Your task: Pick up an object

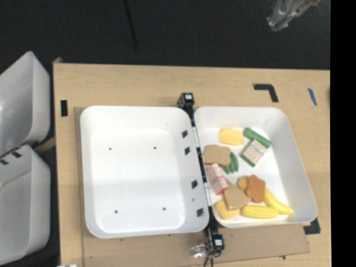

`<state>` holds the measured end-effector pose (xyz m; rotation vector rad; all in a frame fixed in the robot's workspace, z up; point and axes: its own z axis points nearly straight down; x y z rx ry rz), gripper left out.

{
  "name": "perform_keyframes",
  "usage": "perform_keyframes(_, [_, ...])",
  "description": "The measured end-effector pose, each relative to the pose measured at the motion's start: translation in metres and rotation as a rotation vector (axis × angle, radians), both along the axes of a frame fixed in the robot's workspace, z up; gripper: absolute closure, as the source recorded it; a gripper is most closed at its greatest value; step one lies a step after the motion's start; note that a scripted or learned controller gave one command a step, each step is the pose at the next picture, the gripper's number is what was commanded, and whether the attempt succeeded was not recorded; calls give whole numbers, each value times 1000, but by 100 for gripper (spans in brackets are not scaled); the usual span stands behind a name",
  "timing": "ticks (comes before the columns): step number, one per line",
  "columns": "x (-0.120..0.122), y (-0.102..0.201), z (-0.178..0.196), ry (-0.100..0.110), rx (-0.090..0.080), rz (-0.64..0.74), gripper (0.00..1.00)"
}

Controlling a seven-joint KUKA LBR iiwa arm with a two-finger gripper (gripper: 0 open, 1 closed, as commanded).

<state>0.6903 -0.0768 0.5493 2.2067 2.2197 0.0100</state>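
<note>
Yellow banana point(259, 211) lies at near edge of right bin point(297, 166), amid bread slices, green pieces, small carton point(254, 152). Left bin point(133, 171) beside it. Gripper point(289, 7) hangs high above far right corner, well apart from bins; finger state unclear.

No text is readable; the small printed packet point(254, 151) in the right bin is too blurred.

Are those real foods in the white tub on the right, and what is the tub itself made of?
Probably toys. The long yellow banana-shaped piece looks like smooth moulded plastic, evenly coloured. The tan bread-slice shape looks matte, perhaps plastic or foam; hard to tell. The shallow white right bin seems thin formed plastic, with rounded corners and a slight sheen.
</note>
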Motion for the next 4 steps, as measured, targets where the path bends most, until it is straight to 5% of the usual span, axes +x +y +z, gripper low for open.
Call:
perform_keyframes(1, [-4, 20, -226, 35, 4, -2, 100])
perform_keyframes(2, [0, 17, -90, 15, 2, -2, 100])
perform_keyframes(3, [-1, 5, 3, 9, 2, -4, 100])
perform_keyframes(4, [-3, -2, -227, 36, 3, -7, 100])
